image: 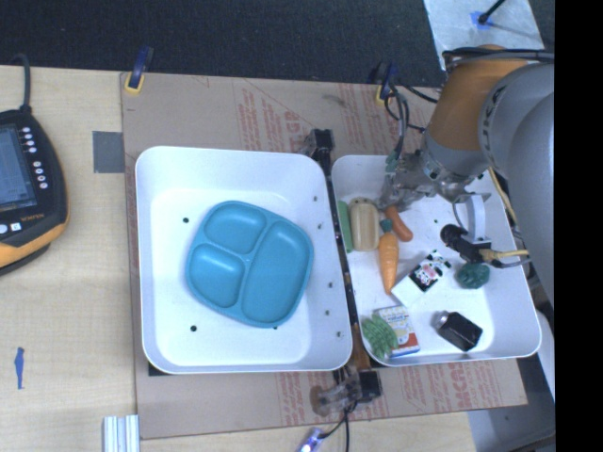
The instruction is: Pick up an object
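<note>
Left bin [151,252], centre-left of frame: the largest tray, wide bare floor all round a blue divided plate [250,263] lying flat at its middle.

Right bin [528,332], smaller in view, crowded. The arm [499,111] enters from the upper right and covers the bin's upper right part.

Gripper [403,188] sits low at the bin's upper left; finger state cannot be told, the tips are lost in clutter.

Just below it: small carrot [399,225], then larger carrot [388,259], and a beige cylinder [363,224] hard by the bin's left wall.

Mid bin: small black-and-white item [427,275], dark green lump [472,274].

Lower edge: green leafy piece [380,332] on a small box [399,326], black block [459,330]. Little free floor here.

Handheld controller [24,191] at far left, off the bins.
</note>
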You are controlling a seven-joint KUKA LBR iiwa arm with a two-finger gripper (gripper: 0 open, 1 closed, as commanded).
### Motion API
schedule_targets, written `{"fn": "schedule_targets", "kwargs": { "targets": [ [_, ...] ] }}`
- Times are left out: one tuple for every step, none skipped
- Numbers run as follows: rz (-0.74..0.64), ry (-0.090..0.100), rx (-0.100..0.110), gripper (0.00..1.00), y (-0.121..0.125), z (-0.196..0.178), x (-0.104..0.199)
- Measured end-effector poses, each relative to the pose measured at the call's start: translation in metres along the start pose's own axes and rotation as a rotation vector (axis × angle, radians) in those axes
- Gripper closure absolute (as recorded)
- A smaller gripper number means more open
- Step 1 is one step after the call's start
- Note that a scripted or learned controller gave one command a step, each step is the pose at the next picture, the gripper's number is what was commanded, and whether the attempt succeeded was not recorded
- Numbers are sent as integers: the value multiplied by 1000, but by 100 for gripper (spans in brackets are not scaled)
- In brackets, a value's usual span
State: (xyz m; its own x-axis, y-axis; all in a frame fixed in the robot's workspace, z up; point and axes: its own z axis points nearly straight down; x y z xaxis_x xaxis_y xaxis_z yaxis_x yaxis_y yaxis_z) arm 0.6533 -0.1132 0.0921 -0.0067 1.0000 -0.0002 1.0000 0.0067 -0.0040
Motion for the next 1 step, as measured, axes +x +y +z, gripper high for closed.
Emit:
{"fn": "schedule_targets", "kwargs": {
  "targets": [
    [1, 1, -3, 100, -29, -101, 70]
  ]
}}
